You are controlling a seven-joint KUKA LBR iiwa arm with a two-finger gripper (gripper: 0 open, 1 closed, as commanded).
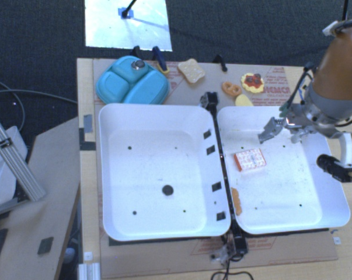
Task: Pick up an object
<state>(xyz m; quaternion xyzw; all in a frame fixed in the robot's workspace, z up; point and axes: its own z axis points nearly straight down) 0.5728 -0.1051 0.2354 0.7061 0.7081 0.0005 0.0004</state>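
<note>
Box [249, 159] is your nearest candidate: a small red-and-white packet lying flat in the right bin [316, 214], towards its left side, just near of the claw and apart from it.

Going left to right for you: at the far left of the bench [89, 214] sits a blue tray [132, 81] with a metal knob on top, outside the bins and just beyond the left bin's far rim. The left bin [158, 133] holds a dark disc [167, 189] near its middle. Beyond the bins, on the brown board, you have a slice of toast [191, 70], then a pretzel [230, 88], a yellow piece [243, 100] touching the right bin's far rim, and a little tart [253, 81] with red topping. A black divider [218, 156] runs between the two bins.

In the right bin, an orange stick [236, 200] lies along the left wall, near of the box and well apart from it. The claw [281, 128] hangs over the far part of this bin, right of the box and a little beyond it, its grey fingers pointing left. You can see nothing between them, but whether they are spread or closed I cannot tell. The arm [339, 69] comes in from the right, orange band above grey wrist.
</note>
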